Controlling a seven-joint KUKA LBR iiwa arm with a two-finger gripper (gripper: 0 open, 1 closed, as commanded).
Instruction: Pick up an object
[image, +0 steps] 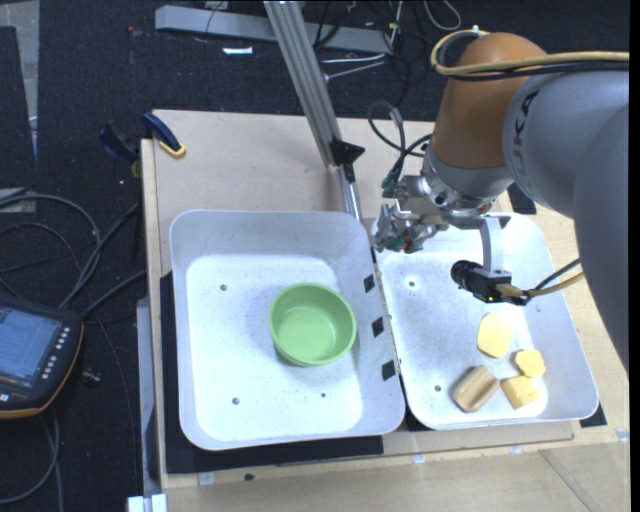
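Tan desk (250, 165) carried two white bins, left bin (200, 400) held a green bowl (312, 323), right bin (420, 300) held four yellowish blocks (497, 365) near its front right corner, claw (400, 228) hovered over the right bin's far left corner, apart from them.

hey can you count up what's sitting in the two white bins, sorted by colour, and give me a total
Green: 1, the bowl in the left bin
Yellow: 3, pieces in the right bin
Tan: 1, block, right bin
Total: 5
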